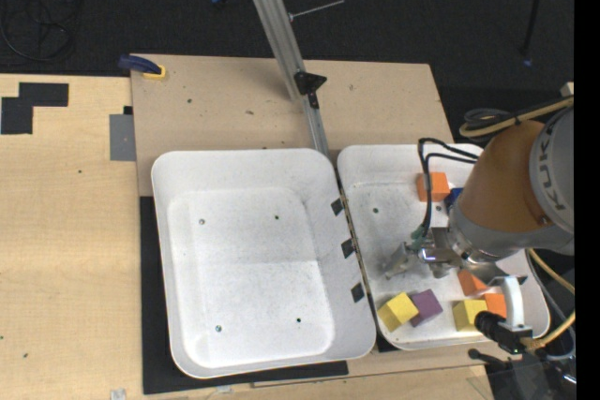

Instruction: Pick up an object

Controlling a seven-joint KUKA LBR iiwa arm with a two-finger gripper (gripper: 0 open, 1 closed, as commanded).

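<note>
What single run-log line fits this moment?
arm: over right bin | gripper: low, near yellow block and purple block | grasp: unconfirmed

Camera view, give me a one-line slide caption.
Grey KUKA arm reaches into right white bin above yellow and purple blocks.

Even overhead light, bright on both white bins (246, 258) w/ mild glare; tabletop (281, 98) evenly lit. Background floor very dark. Soft, faint shadows. Img low-res, slightly grainy, no obvious edge distortion.
</note>
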